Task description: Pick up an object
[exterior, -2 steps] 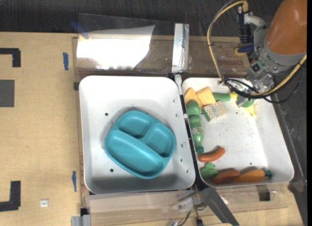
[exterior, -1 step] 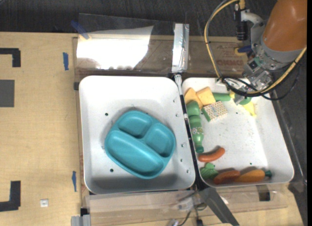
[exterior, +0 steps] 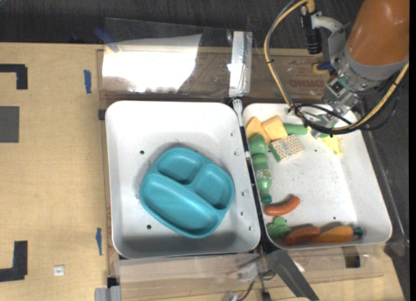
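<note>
While lying flat, the red chili pepper (exterior: 282,205) points left-right, tilted slightly.

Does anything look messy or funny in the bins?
Nothing looks spilled or broken. The blue plate sits slanted in the left bin, and the toy food is crowded along the right bin's left and bottom edges.

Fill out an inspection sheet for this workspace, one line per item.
Surface: two white bins side by side, left bin, right bin.
Job's things: toy foods in the right bin: yellow block, green piece, red sausage, carrot.
Clutter: teal divided tray in the left bin.
Grippers: gripper low over the right bin's far edge; fingers unclear.
Cables: yellow and black cables loop near the wrist.
Surroundings: cardboard panels, blue tape.
</note>
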### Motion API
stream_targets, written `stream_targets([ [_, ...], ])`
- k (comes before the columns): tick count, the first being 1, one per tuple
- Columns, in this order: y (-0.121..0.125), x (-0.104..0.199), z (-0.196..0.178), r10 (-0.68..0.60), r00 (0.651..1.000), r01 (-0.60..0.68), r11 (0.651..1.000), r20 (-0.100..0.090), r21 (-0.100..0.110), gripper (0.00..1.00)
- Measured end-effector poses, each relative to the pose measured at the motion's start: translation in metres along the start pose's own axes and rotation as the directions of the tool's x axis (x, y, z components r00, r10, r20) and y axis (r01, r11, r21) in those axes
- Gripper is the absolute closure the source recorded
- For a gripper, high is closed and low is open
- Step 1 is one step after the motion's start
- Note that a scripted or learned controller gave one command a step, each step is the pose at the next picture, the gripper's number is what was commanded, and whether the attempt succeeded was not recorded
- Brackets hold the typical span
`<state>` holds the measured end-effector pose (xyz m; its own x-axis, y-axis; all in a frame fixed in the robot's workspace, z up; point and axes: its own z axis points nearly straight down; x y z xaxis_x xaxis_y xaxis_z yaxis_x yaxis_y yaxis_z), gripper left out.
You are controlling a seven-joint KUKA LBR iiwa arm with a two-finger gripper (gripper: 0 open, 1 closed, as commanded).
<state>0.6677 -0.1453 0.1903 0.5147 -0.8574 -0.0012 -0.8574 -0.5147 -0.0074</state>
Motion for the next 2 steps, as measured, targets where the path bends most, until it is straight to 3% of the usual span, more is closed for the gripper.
stream_targets([
  [1,-0.001,-0.001,-0.052,-0.275,0.961,0.275,0.961,0.000,0.001,1.00],
  [2,0.032,0.054,-0.075,-0.494,0.870,0.494,0.870,-0.001,-0.002,1.00],
])
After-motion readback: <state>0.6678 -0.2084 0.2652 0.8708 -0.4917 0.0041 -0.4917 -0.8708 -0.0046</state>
